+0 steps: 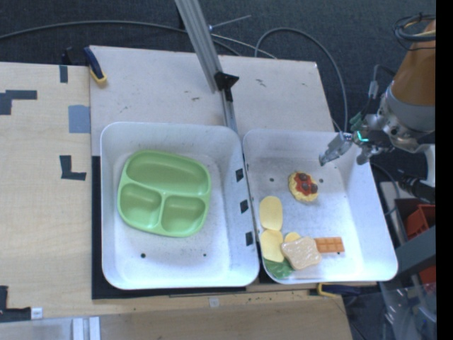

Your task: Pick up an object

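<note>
Overhead, gripper [345, 150] hovers — above right bin [368, 211].

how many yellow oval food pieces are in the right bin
2: one yellow oval near the right bin's left wall, another just below it toward the front corner. More may hide under the toast.

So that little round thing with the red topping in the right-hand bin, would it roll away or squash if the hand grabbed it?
The round piece with red topping looks like a flat toy pastry, so it would likely slide rather than roll. It seems small and probably light. It lies apart from the other pieces, so a nudge from the hand might simply push it across the smooth white bin.
</note>
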Controlling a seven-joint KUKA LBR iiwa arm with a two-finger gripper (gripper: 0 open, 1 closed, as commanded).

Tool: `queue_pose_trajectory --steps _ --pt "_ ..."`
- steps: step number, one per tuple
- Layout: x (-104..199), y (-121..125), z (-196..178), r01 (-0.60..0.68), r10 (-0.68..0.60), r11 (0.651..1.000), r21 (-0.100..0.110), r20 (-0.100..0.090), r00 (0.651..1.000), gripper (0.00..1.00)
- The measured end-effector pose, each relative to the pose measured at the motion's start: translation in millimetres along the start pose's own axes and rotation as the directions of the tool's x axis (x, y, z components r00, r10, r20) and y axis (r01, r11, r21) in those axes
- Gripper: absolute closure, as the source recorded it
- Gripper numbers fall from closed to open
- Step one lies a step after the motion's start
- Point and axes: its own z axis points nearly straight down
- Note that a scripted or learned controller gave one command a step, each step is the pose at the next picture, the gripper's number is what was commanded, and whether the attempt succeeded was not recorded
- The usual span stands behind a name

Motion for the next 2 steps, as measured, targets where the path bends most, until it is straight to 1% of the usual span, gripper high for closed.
queue_pose_trajectory --steps 1,2 --pt "-7 -7 49 -0.002 0.002 1.0 0.005 0.001 1.0 0.0" --pt "-1 -3 95 -0.001 0.001 1.0 0.005 0.0 1.0 0.0"
